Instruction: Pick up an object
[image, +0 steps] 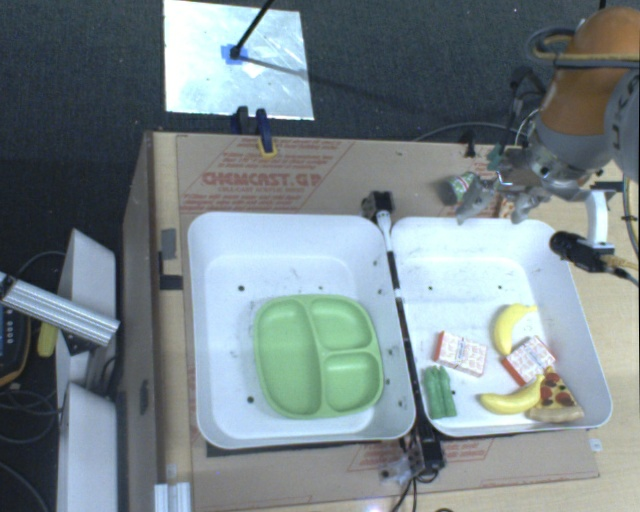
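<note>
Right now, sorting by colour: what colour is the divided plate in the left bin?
Light green plate, clearest in the camera view.

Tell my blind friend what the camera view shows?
Two white bins sit side by side: the left bin holds a green tray, the right bin bananas, small boxes and toy pizza. The end effector is above the right bin's far edge.

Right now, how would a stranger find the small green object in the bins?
Look in the right bin, at its near left corner beside the divider. The green object lies there, just below a red-and-white box. It alone in that bin is green.
</note>
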